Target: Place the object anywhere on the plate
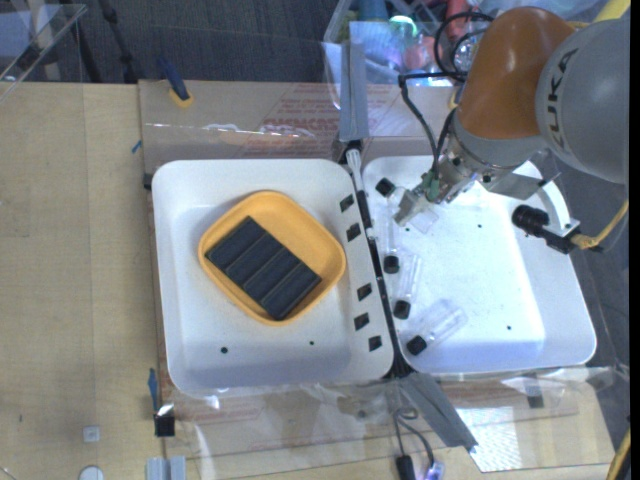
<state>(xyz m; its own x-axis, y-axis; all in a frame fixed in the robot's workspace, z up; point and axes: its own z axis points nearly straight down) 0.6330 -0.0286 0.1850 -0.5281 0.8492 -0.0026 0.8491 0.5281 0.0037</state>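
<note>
plate (272, 255) in left bin (180, 358) | gripper (412, 203) over right bin (560, 338)

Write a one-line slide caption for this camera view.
Gripper hovers over the right bin; a dark ridged object lies on the yellow plate.

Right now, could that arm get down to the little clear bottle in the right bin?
Probably yes. The clear bottle lies in the open on the right bin floor, nothing over it, and the gripper hangs above that same bin.
</note>
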